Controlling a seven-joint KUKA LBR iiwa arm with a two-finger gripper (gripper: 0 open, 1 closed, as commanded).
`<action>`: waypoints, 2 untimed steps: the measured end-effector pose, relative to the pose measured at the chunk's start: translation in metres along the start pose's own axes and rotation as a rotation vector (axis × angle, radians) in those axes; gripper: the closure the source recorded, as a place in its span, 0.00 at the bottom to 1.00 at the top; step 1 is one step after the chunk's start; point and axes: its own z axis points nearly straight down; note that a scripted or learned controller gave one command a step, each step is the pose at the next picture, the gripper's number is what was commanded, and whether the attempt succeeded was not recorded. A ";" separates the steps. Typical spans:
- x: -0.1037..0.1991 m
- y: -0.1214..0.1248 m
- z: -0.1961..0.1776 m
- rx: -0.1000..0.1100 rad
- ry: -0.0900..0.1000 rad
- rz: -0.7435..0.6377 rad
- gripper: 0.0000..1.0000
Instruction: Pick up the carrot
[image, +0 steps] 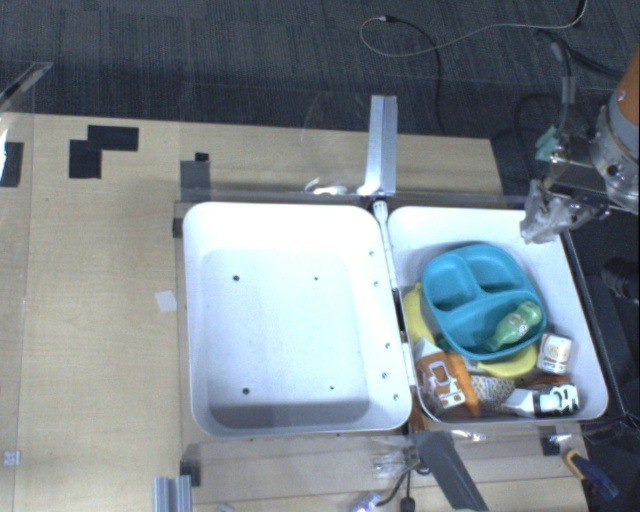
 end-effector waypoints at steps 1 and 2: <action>0.018 0.011 0.000 0.000 0.000 0.057 1.00; -0.008 0.025 0.058 0.003 0.000 0.057 1.00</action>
